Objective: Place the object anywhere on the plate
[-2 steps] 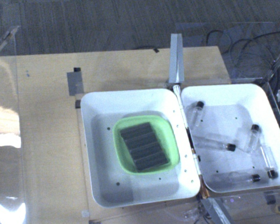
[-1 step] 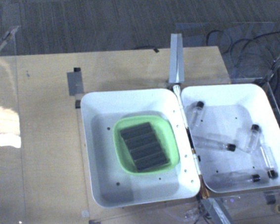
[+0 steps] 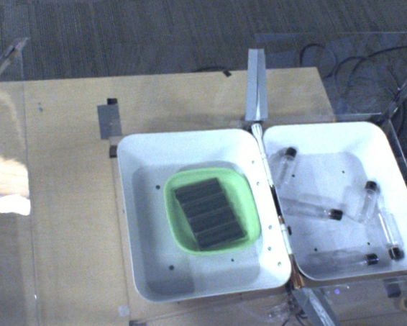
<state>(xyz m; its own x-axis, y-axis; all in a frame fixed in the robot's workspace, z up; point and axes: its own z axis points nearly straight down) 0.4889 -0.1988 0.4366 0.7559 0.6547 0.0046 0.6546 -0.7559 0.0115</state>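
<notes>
A light green square plate (image 3: 244,190) sits in the middle of the left white bin (image 3: 145,223). A dark grey ribbed block (image 3: 209,213) lies on the plate, tilted slightly, covering most of its middle. The right white bin (image 3: 400,174) holds several clear plastic tubes with black caps: one at the upper left (image 3: 286,161), one lying near the middle (image 3: 315,210), one at the right (image 3: 368,198), and others along the lower right (image 3: 388,237).
The two bins stand side by side on a tan wooden bench (image 3: 59,232). A grey metal post (image 3: 256,91) rises behind the seam between the bins. Cables lie at the back right (image 3: 344,57). A clear panel edge crosses the left bench.
</notes>
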